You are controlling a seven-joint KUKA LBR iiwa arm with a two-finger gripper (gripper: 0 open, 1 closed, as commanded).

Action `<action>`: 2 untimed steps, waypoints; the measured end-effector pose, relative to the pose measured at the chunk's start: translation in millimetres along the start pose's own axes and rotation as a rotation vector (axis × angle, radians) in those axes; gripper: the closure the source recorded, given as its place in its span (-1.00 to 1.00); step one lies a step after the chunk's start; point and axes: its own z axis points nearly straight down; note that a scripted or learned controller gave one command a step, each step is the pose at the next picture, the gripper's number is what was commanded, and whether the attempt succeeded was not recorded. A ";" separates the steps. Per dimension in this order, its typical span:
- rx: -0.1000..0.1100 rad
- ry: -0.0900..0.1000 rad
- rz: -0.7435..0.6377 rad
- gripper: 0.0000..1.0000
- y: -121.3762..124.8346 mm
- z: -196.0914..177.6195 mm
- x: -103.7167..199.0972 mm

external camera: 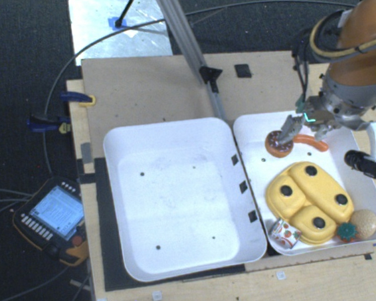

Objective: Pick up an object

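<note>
Dark carpet surrounds the cardboard-topped counter (148, 90), which carries two white bins. Nearest the camera, the right bin (247, 131) holds a small printed carton (283, 234), a teal ball (347, 231) and a tan ball (364, 223), crowded around a yellow moulded toy (309, 200). Farther back lie a brown ring (279, 143) and an orange sausage (310, 142). The tool (293, 127) hovers at the ring, likely its target; whether it is wide or narrow I cannot tell.

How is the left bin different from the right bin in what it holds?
The left bin shows a bare white floor, while the right bin holds a big yellow toy, an orange sausage-like piece and small items. The gripper hangs above the right bin, not the left bin. Both are shallow and white.
</note>
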 end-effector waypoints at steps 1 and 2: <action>-0.002 0.000 0.000 -1.00 0.4 -0.8 0.0; 0.001 -0.001 0.003 -1.00 -7.0 43.9 0.4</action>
